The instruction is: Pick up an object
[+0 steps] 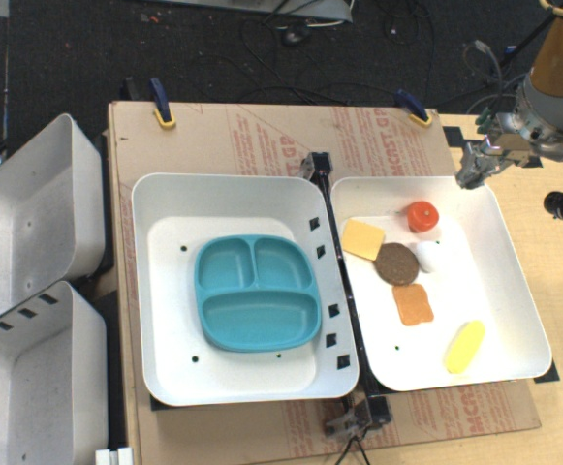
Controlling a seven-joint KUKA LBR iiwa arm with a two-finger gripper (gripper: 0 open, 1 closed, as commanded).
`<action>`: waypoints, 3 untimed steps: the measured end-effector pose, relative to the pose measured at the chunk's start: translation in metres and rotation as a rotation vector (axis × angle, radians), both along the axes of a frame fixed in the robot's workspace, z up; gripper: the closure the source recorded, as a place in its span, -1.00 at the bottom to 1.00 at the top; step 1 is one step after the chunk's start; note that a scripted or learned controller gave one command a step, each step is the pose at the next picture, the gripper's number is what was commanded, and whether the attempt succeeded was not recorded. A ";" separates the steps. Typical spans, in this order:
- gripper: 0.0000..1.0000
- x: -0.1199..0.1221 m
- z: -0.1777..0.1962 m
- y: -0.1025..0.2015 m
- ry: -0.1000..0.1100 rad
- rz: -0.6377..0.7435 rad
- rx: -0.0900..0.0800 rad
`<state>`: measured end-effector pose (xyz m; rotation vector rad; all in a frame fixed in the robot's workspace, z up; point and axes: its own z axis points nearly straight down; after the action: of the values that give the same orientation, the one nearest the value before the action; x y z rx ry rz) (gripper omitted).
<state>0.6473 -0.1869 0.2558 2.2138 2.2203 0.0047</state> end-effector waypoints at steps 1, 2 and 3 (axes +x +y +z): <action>1.00 -0.020 0.007 0.053 0.006 0.004 0.004; 1.00 -0.046 -0.001 0.095 0.009 0.004 0.004; 1.00 -0.055 -0.010 0.148 0.009 0.004 0.003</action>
<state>0.5928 -0.0389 0.2460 2.2157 2.2311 -0.0021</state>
